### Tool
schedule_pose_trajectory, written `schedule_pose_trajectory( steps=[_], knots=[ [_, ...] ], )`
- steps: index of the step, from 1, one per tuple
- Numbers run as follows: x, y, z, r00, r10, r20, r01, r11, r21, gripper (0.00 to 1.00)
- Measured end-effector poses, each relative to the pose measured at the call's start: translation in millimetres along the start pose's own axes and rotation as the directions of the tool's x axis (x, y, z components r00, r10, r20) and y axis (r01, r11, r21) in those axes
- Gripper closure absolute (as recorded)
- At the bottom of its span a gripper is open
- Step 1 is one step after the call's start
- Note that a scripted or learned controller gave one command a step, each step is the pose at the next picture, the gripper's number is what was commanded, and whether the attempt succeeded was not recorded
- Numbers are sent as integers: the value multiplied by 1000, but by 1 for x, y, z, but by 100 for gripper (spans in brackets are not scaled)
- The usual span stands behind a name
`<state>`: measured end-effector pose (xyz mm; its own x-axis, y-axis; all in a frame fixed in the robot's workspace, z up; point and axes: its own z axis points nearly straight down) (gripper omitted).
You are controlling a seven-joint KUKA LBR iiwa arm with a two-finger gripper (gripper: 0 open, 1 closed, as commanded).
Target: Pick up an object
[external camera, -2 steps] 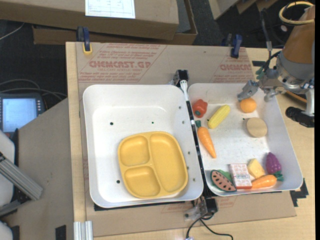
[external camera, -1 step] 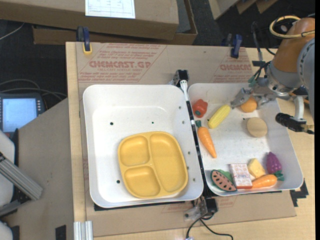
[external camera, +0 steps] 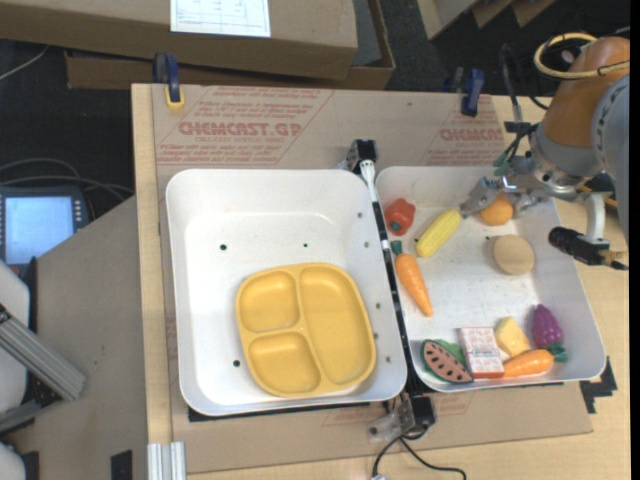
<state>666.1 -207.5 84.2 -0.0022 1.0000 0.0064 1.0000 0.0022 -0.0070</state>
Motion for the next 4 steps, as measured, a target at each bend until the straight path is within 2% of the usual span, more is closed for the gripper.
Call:
schedule_pose_trajectory(
  steps=[1, 2, 3, 4],
  knots=[
    [-2, 1, -12, 1000, 0, 7, 0, 1000, -8, 100],
    [29, 1, -40, 1000, 0, 6, 1, 1000, -8, 100],
    [57, -22, -97, 1000, -1, 5, 1, 1000, -9, 100],
    [139, 2, -108, 1000, -6, 4, 6, 1000, -13, 100]
  ],
)
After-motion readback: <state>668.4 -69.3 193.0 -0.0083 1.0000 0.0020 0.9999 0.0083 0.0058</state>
